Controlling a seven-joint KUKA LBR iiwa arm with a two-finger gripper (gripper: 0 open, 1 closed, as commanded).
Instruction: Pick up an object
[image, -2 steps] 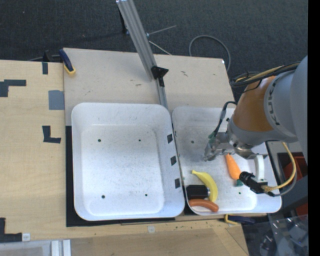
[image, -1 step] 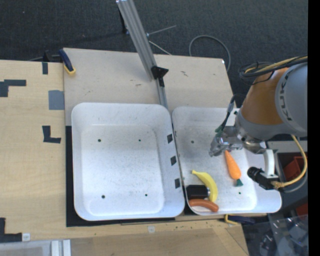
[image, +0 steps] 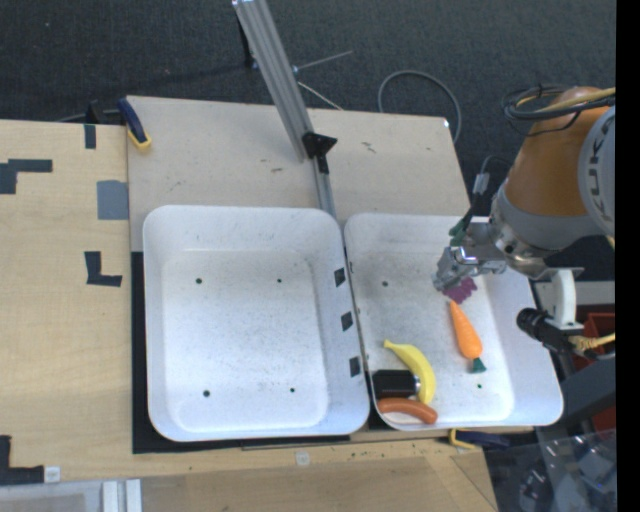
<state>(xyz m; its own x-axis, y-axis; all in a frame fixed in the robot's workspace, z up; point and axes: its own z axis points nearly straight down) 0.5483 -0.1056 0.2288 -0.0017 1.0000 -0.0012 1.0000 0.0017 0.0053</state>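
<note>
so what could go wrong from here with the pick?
1. The end effector sits right above a purple object with the carrot just beside it; a descent may nudge the carrot or catch both.
2. The purple object is small and partly hidden, so the grasp could miss.
3. The banana, black item and sausage crowd the right bin's near corner, making those picks awkward.

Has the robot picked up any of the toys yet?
Not yet, by the look of it. The pincer is low in the right bin, right over a small purple toy. The carrot, banana, hot dog and black block lie in the bin. Grabbing and lifting are left.
</note>
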